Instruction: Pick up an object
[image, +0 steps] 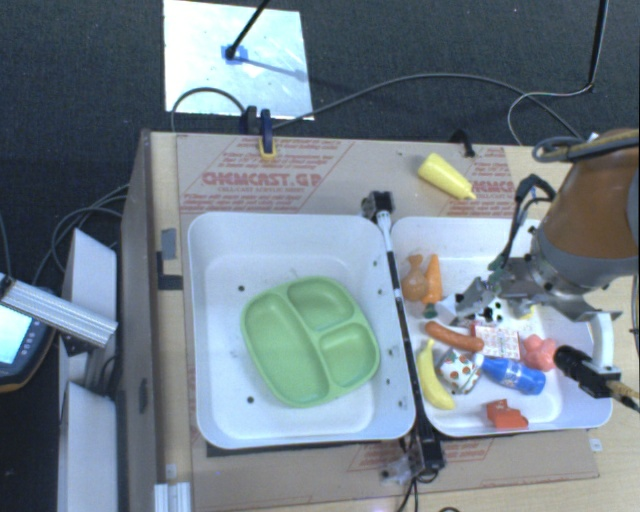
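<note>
A brown cardboard-covered worktop (300, 170) with red print fills mid-frame. Directly on it, two shallow white plastic bins sit side by side, touching: the left bin (215, 330) at centre, the right bin (470, 235) toward the right. A yellow plastic wedge-shaped block (445, 176) lies on the cardboard, upper right, just above the right bin.

Green tray (310, 340) glossy plastic; bins (215, 330) smooth white, probably plastic.
</note>
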